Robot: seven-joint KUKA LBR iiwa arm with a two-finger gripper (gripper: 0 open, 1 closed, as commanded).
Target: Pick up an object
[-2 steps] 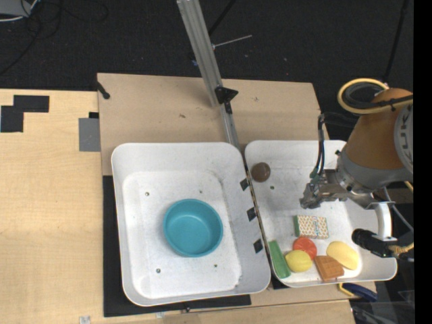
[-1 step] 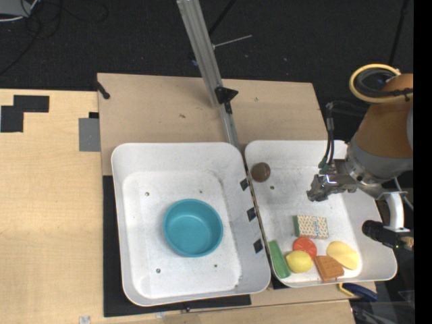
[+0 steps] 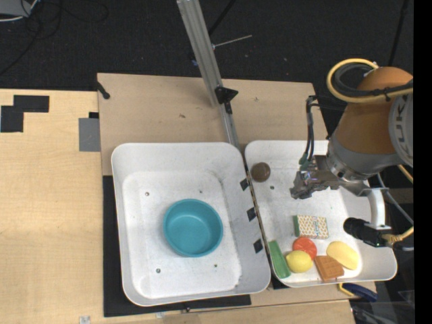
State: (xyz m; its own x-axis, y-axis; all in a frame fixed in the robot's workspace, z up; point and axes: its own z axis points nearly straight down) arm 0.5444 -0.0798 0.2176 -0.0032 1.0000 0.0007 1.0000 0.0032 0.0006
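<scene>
Bench (image 3: 169,106): light wooden top, with a black underlay showing at the bins' left and lower edges. Resting on it, side by side and touching along their inner rims: left white bin (image 3: 131,167), shallow, rounded corners; right white bin (image 3: 283,154), shallow, narrower in view. A slanted metal rail (image 3: 202,46) rises from the bench at the bins' far junction.

Left of my pincer (image 3: 302,189) the two bins (image 3: 135,167) look like smooth white plastic, the blue bowl (image 3: 193,227) matt plastic, the bench (image 3: 47,201) pale bare wood, and the slanted rail (image 3: 202,46) behind is dull metal.
</scene>
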